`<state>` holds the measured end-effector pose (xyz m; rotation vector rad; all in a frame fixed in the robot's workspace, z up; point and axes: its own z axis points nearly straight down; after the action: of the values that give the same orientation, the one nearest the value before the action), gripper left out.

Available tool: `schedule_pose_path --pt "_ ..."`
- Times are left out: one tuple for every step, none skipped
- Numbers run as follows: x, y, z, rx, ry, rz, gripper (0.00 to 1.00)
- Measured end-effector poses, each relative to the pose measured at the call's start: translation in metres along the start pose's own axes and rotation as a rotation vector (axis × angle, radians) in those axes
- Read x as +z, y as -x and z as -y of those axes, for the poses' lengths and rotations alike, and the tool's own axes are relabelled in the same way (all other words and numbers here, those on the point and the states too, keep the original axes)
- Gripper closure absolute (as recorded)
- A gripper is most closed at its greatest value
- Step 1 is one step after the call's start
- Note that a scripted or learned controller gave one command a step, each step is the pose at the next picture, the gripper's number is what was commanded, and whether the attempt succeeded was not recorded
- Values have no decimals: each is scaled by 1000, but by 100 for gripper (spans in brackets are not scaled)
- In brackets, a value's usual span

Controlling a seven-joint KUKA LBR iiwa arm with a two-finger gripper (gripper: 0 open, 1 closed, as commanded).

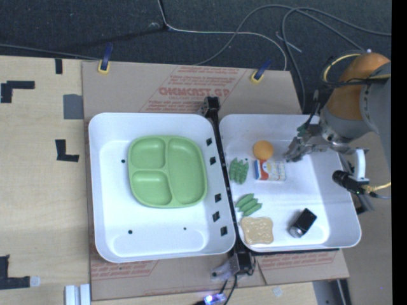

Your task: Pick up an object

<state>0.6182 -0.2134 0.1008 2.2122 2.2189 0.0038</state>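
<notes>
Two shallow white bins [102, 170] are sitting on brown cardboard. Beside the round orange ball [262, 149], the grey gripper [294, 152] is hovering; I cannot tell its grip.

Fixed above the bench [38, 189], looking down at a slant, from far enough to take in both white bins: left bin [105, 189] and right bin [331, 202]. Top of frame facing the dark floor; arm [356, 100] entering from the right.

Robotics lab, cardboard-topped bench [191, 84], two white bins [102, 170], loose cables [254, 24]
</notes>
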Motion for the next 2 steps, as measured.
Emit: schedule_pose_path --pt "-61 -1 -7 2 -4 -3 100" --pt "-106 5 -5 2 -6 -4 100"
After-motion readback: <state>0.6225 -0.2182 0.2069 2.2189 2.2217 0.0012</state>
